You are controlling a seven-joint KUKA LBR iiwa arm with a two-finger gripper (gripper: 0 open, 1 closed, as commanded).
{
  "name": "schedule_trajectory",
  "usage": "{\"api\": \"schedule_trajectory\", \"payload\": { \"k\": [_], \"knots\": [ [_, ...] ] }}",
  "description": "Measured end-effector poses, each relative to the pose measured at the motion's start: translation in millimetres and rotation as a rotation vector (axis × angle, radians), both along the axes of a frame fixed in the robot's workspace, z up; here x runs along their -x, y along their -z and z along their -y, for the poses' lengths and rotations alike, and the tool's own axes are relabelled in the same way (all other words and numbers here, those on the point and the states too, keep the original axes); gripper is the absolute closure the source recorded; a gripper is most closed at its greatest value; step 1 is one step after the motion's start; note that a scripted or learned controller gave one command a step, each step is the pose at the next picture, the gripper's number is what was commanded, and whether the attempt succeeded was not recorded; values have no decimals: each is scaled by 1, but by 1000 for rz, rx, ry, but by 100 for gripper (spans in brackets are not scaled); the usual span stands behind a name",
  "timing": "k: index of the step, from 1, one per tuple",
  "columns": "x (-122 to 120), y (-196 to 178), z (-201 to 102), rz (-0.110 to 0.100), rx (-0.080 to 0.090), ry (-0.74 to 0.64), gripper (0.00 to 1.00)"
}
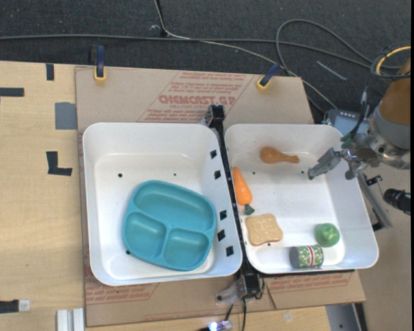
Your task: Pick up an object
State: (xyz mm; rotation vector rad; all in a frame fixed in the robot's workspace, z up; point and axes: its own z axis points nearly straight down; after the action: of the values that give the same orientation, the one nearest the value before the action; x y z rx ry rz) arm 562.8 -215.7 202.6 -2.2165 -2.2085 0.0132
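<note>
Nothing is picked yet: the gripper (337, 163) hovers with fingers spread and bare over the right bin's (290, 198) far edge, the drumstick (278, 156) lying nearest, untouched.

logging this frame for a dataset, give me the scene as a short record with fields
left bin: blue tray
right bin: drumstick, carrot, toast, green can, green apple
carrot: against the divider side
tool: over the right bin's far right rim, holding nothing
arm: at the view's right edge
</note>
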Motion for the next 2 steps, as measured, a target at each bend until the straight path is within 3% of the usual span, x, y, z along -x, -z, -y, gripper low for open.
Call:
{"api": "schedule_trajectory", "payload": {
  "k": [1,2],
  "knots": [
    [-3,-8,-1,14,3,-4,0],
    [-12,48,-4,9,2,-6,0]
  ]
}}
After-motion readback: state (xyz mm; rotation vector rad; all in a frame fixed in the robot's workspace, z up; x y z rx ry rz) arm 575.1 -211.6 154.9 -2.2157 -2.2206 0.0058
